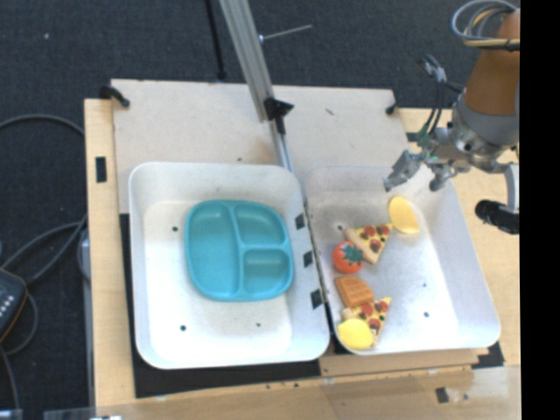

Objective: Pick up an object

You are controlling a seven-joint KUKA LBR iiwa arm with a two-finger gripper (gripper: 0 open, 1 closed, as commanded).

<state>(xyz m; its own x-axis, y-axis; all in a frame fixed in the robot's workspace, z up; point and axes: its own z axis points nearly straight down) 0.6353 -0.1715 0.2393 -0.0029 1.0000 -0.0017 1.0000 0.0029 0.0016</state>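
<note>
The two-finger gripper (420,171) on the grey arm with the orange band (492,79) hangs over the far right corner of the right shallow white bin (455,296). Its two fingers stand apart, so it is open, and nothing is between them.

Just below the gripper, a little toward the near side, lies a small yellow oval toy piece (403,214) on the bin floor, apart from the fingers. Further from the gripper, to its lower left, lie a toy pizza slice with red dots (371,240) and, touching it, a round red toy tomato (347,257). Beyond these, well apart from the gripper, are an orange-brown toy block (353,290), a second toy pizza slice (377,313) and a yellow round toy (354,332) near the front wall.

Far to the gripper's left, the left white bin (157,322) holds a turquoise plastic plate with three compartments (238,249).
</note>
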